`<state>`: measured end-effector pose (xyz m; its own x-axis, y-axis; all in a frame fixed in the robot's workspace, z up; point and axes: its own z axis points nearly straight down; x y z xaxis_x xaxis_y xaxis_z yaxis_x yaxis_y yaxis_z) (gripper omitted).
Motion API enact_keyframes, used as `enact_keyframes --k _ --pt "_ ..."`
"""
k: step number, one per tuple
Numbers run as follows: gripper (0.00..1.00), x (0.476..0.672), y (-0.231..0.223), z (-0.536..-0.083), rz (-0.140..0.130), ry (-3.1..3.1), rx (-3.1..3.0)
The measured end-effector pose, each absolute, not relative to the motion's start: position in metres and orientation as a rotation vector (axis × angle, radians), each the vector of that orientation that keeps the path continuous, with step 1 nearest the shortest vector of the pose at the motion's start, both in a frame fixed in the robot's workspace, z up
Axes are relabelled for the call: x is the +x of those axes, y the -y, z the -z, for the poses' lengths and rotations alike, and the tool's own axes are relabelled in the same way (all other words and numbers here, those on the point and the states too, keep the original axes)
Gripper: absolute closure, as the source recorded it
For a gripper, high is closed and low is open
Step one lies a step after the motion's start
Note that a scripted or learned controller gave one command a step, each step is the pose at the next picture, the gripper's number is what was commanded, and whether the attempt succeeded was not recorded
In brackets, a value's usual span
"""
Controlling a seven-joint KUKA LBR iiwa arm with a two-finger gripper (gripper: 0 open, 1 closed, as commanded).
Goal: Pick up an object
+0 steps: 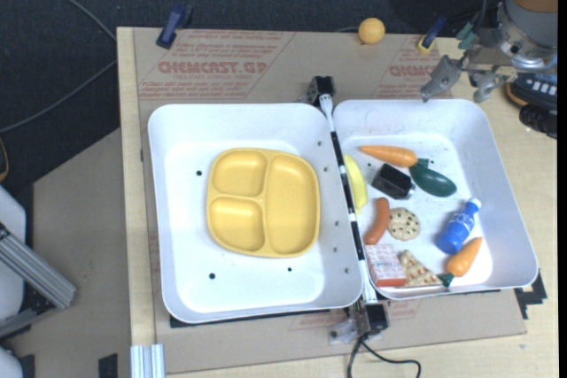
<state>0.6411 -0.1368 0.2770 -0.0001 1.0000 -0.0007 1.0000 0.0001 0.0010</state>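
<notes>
Crowding is the worry: toys lie packed in the right bin (pixel 496 146), well below the hand (pixel 461 80), whose fingers look spread with nothing between them. Coming down, it could nudge the carrot (pixel 390 155) against its neighbours and close on air.

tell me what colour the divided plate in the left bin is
Yellow; the divided plate shows plainly in the camera view.

Bright even light, soft shadows, sharp
</notes>
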Motion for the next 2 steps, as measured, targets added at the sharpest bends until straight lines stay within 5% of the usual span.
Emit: enact_keyframes --k 1,2 --pt "0.00 0.645 0.116 -0.126 0.003 -2.224 2.224" --pt "0.00 0.572 0.128 -0.084 0.000 -2.221 2.223"
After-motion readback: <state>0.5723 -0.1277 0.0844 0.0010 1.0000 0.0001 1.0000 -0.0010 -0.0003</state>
